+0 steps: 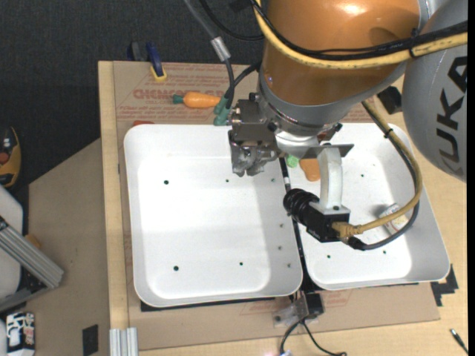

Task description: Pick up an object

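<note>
The gripper (249, 162) hangs over the back edge of the left bin (148, 199), near the divide w/ the right bin (393, 265); can't tell if it's apart or together. An orange piece (311, 170) w/ a green bit (293, 160) lies in the right bin, just beside the arm (334, 43) (mostly hidden). Judgement: shift over the piece, centre it, then descend straight before closing.

One fixed camera looks down aslant, close above both white bins (148, 199).
</note>
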`<state>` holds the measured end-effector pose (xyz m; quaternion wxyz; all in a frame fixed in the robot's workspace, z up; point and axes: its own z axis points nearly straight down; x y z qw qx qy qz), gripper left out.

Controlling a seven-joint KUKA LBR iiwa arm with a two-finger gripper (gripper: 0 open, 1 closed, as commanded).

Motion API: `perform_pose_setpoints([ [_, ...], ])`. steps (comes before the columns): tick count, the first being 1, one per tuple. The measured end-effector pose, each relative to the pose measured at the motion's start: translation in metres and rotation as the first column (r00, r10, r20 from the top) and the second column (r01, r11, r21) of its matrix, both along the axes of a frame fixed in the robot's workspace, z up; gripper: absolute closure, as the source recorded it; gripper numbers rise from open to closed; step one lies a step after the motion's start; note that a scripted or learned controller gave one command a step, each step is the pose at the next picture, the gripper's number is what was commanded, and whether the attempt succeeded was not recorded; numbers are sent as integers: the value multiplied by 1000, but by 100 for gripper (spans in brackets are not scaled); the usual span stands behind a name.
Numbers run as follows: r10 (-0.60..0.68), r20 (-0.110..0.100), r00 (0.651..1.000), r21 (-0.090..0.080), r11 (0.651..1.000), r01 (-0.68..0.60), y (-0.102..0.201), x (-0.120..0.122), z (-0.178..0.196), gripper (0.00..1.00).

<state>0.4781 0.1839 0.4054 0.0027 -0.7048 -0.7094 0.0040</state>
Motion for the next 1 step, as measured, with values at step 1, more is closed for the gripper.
perform_pose_setpoints([
  [1, -1, 25, 1000, 11, 1000, 1, 43, 1, 138, 100],
])
